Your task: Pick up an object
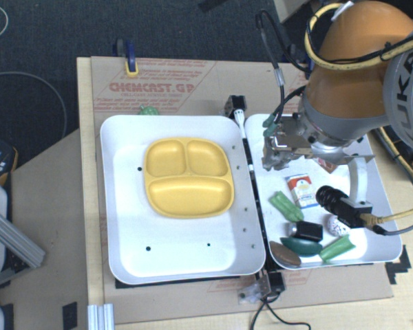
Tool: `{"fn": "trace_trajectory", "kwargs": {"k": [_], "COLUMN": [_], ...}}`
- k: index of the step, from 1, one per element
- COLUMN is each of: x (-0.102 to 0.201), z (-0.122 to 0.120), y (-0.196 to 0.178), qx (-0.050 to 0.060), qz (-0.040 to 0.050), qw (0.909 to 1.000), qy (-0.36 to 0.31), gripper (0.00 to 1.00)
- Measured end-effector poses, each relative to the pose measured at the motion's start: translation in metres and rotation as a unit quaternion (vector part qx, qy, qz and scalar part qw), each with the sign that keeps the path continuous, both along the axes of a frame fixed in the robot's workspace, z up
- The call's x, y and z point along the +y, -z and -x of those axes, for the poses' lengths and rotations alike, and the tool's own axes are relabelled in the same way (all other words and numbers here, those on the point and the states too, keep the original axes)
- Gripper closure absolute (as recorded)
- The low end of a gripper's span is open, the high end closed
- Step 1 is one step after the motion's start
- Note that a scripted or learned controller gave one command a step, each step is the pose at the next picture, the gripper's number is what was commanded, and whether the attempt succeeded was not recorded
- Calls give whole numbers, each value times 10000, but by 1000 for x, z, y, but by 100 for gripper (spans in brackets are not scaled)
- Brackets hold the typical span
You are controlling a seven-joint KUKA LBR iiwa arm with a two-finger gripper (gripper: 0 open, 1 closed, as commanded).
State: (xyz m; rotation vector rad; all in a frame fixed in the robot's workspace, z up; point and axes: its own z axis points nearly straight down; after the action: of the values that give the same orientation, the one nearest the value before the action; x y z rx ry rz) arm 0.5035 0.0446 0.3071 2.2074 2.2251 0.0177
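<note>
Plate (188,177) fills left bin (117,184); clutter (310,218) crowds right bin (375,249).

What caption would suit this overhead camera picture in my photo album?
Grey-and-orange robot arm reaches over the right white bin of small objects; a yellow three-compartment plastic plate lies in the left white bin.
</note>
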Motion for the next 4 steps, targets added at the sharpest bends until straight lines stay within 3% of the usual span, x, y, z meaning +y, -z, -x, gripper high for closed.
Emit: {"fn": "trace_trajectory", "kwargs": {"k": [1,2,3,4], "x": [-10,26,121,117], "z": [24,24,24,25], "y": [-85,-33,-174,-77], "qx": [11,82,-18,105], "qz": [8,11,-23,28], "qw": [10000,10000,10000,9999], "qy": [31,32,-18,46], "gripper": [100,100,100,100]}}
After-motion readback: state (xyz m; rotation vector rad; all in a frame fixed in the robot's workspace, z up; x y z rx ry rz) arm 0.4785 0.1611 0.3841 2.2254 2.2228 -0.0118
